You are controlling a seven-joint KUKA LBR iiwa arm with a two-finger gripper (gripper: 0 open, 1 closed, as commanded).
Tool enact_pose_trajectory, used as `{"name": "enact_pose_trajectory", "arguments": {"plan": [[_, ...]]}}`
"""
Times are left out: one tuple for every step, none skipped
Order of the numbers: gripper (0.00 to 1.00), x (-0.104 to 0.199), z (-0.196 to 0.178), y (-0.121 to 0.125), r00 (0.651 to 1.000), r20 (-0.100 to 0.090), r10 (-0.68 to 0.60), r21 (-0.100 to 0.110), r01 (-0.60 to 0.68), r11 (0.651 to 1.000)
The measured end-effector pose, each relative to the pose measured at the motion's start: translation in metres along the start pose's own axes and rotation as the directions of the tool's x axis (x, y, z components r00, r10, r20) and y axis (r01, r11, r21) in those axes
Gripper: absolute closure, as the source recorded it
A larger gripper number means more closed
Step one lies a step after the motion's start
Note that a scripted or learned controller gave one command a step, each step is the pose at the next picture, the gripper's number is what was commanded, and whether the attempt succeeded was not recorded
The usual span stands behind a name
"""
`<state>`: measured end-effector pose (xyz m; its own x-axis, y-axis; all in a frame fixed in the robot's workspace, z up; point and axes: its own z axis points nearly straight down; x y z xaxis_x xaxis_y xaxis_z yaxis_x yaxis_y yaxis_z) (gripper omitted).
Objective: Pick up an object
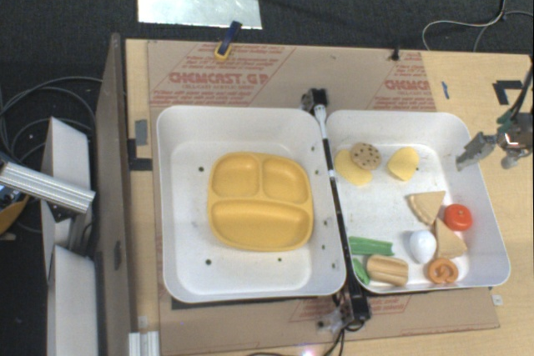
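White bins are sitting side by side mid-frame; the right bin (467, 137) is holding all the toy food: cookie (365, 154), tomato (457, 218), egg (421, 245), bread roll (387, 269) etc. The left bin (179, 137) is carrying a yellow tray (259, 200). Nothing's picked yet, so the whole grab is still ahead imo. The gripper (488, 144) is hanging at the frame's right edge, over the bin rim; can't tell its state.

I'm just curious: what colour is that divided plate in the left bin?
Yellow all over: the divided plate, seen in the camera view.
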<state>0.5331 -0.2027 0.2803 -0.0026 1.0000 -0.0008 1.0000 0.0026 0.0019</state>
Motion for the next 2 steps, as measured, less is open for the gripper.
{"name": "enact_pose_trajectory", "arguments": {"plan": [[0.0, 0.101, 0.086, 0.055, 1.0, -0.006, -0.012, 0.004, 0.012, 1.0], [0.0, 0.054, 0.2, 0.029, 1.0, 0.0, 0.005, 0.0, -0.005, 1.0]]}}
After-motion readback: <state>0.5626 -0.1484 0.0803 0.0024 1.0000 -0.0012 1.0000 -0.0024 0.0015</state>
